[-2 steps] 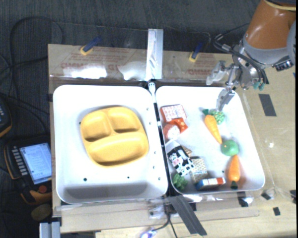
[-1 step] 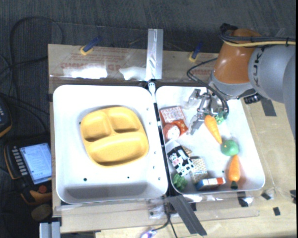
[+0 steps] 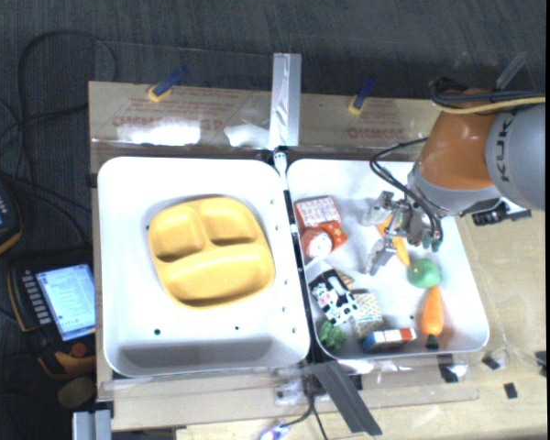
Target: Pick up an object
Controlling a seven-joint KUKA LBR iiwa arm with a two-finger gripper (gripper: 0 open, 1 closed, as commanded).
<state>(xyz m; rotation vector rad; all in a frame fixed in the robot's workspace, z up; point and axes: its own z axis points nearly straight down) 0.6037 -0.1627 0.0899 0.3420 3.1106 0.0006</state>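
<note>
Two white bins are being shown: the left bin (image 3: 119, 246) is being occupied by a yellow tray (image 3: 211, 248); the right bin (image 3: 467, 287) is crowded with toys. The gripper (image 3: 391, 238) is being hung mid-bin beside a green ball (image 3: 424, 272), above an orange carrot (image 3: 432, 311) near the right edge; its grasp cannot be told.

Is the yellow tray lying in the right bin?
No, the yellow tray lies in the left bin; the right bin holds small objects.

Robotics lab, taped bench (image 3: 192, 117), handheld control pendant (image 3: 60, 305), loose cables (image 3: 37, 81) on dark carpet (image 3: 257, 16)
</note>
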